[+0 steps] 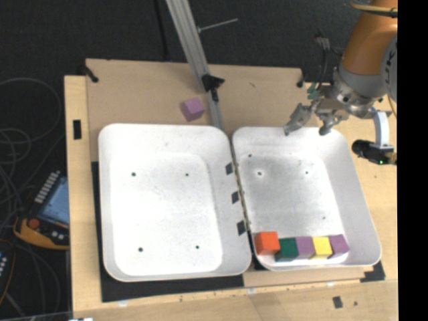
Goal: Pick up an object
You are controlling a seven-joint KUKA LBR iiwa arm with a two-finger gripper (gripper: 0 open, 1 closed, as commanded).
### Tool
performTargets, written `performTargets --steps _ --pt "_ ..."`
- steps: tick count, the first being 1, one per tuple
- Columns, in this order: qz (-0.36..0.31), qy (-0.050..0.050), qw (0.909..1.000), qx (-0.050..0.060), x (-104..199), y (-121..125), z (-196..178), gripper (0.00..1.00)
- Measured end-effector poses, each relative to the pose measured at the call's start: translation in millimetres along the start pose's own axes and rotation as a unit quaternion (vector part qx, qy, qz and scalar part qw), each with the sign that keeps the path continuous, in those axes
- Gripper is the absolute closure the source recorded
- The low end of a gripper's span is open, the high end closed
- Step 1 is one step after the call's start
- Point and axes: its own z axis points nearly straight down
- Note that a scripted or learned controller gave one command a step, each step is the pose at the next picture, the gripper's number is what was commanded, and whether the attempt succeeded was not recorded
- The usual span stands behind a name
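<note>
Along the near wall of the right bin (pixel 348 179) lies a row of small cubes: orange (pixel 267 242), green (pixel 288 248), purple (pixel 305 247), yellow (pixel 322 247) and another purple (pixel 338 244). My gripper (pixel 309 125) hangs over the far rim of that bin, open, its two fingers spread with nothing between them. It is well away from the row of cubes. A further purple cube (pixel 193 109) rests on the bench behind the left bin.
The left bin (pixel 120 179) sits beside the right one, joined by dark clips at the seam. A slanted metal pole (pixel 190 39) rises behind the bins. Cables and a handheld pendant (pixel 47 209) lie off the bench at left.
</note>
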Motion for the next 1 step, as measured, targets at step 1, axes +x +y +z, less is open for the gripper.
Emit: performTargets --steps 1 --pt "0.001 0.000 1.0000 -0.004 -0.2 -1.9 -51.7 0.00"
